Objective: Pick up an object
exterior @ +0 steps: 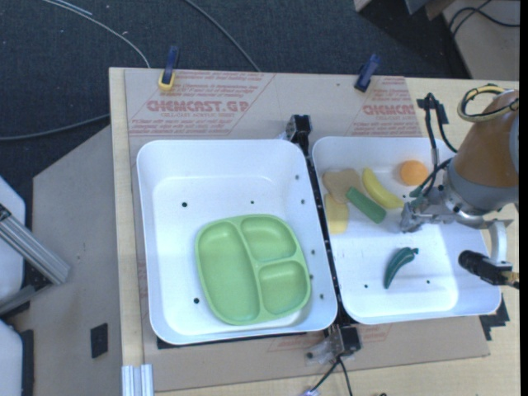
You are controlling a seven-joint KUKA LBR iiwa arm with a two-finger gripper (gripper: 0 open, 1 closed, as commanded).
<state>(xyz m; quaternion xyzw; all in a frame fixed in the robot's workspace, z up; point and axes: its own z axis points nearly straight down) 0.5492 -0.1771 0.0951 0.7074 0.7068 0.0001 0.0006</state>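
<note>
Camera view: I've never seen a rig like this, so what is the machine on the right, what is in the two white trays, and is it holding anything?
One fixed camera looks down at a slant on a bench. The grey and orange shape at the right is a robot arm; its gripper hangs low over the right bin, and nothing shows between its fingers. That bin holds toy food: a banana, an orange ball, a green stick, a dark green pepper and two pale yellow pieces. The left bin holds a green divided plate.
</note>
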